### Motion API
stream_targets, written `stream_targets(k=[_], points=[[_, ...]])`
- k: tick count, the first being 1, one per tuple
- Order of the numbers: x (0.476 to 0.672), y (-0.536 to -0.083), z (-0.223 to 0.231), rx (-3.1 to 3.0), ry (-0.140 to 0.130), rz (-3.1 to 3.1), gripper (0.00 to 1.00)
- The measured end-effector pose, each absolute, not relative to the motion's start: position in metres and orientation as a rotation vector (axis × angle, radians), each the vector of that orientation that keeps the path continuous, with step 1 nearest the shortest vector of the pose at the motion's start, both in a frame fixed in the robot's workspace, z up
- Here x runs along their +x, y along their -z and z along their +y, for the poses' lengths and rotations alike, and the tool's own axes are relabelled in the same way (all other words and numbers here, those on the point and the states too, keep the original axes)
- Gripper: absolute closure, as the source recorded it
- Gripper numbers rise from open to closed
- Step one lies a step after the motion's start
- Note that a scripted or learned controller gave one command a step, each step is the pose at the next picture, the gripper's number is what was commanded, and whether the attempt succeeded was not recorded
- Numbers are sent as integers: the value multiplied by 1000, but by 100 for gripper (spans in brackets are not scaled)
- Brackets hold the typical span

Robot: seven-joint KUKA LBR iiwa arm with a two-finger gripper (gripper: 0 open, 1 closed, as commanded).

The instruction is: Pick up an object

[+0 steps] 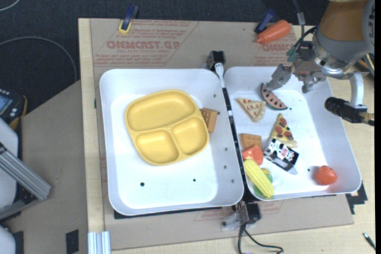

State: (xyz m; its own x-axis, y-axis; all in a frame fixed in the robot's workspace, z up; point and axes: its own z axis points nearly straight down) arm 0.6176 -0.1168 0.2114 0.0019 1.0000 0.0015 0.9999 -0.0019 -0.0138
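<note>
The hand (294, 77) hangs over the far part of the right bin (336, 128), its two fingers (278, 77) spread apart with nothing between them. Just below the hand, toward the near side, lies a watermelon slice (272, 97), close to the left finger but not gripped. Further to the hand's near-left sits a waffle wedge (252, 108). Nearer still lie a pizza slice (284, 129), a black-and-white card (281, 154), a cracker (250, 141), a red piece (253, 154) and a corn cob (259, 178). An orange-red tomato (325, 175) rests in the near right corner. Well to the hand's left, the left bin (119, 187) holds a yellow divided plate (166, 127), with a brown biscuit (209, 119) just beside it.
</note>
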Motion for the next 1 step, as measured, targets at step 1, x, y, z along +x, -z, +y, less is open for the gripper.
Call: stream_targets(k=[1], points=[[620,-219,-117,-2221,0,-2222,0]])
